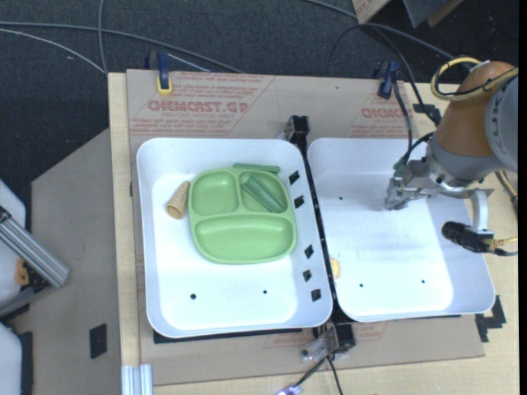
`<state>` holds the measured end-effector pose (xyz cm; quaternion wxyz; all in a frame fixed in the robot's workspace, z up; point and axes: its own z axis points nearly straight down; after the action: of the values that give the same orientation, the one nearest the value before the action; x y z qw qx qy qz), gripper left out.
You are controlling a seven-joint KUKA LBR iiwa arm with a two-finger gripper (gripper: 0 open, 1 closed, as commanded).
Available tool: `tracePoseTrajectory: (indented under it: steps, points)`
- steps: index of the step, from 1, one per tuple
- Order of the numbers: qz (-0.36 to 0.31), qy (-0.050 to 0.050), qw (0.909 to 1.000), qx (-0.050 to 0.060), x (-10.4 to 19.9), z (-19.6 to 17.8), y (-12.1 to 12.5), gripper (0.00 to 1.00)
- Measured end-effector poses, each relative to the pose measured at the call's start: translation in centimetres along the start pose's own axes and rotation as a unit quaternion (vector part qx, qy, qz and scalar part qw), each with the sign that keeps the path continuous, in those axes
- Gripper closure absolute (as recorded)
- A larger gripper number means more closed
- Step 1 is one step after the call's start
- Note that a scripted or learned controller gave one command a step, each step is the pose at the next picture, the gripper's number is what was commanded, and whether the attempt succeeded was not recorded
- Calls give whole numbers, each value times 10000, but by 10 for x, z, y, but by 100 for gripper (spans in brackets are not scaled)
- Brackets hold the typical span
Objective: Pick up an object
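- You see a small tan cone [177, 200] lying in the left bin [165, 286], touching the left side of a green plate [239, 237] with three parts.
- A dark green thing [263, 189] lies in the plate's top right part.
- The left bin has bare white floor below the plate.
- The right bin [395, 286] has lots of open room.
- The tool [401, 196] hangs low over the right bin, well apart from the cone. You cannot tell if it is wide or narrow.

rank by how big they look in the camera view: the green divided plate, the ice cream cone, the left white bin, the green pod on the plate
1. left white bin
2. green divided plate
3. green pod and ice cream cone: too alike in size to rank surely.
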<state>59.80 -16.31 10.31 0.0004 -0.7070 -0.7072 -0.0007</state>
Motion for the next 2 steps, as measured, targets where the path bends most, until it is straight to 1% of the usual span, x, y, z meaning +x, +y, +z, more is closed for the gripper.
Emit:
tracePoseTrajectory:
  steps: [2]
  points:
    - [-2, -12, 10000, -22, 0, -87, 3, 100]
